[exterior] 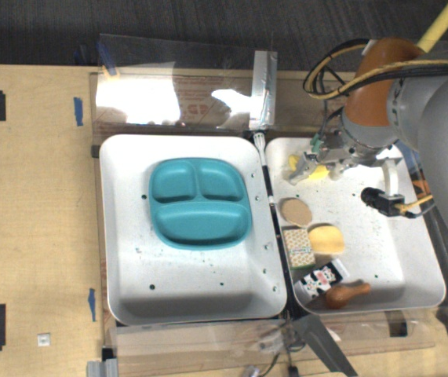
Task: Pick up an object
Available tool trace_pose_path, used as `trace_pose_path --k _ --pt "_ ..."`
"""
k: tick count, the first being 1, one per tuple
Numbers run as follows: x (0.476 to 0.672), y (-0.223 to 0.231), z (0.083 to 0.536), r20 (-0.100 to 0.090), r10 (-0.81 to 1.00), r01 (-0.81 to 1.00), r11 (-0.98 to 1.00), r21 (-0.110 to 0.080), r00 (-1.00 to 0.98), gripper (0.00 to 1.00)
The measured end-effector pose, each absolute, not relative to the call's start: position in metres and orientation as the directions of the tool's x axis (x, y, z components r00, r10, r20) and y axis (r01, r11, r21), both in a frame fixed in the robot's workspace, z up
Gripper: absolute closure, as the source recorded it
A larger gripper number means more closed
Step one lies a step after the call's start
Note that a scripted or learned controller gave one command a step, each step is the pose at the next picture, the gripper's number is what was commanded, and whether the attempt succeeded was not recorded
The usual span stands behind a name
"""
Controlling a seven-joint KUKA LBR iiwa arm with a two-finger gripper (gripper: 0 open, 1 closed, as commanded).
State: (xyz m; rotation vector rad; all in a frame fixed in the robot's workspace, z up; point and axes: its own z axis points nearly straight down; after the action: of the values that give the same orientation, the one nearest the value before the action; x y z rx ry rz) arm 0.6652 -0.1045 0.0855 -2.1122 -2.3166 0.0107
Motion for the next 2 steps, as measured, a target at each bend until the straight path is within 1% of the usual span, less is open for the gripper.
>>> trace_pose_path --k 1,2 --pt "0.619 -0.129 0.087 -0.002 0.995 0.995 0.098 0.002 -0.098 0.00" --pt "0.639 -0.080 0.188 -0.003 0.939 0.939 0.344 0.008 -0.343 0.00"
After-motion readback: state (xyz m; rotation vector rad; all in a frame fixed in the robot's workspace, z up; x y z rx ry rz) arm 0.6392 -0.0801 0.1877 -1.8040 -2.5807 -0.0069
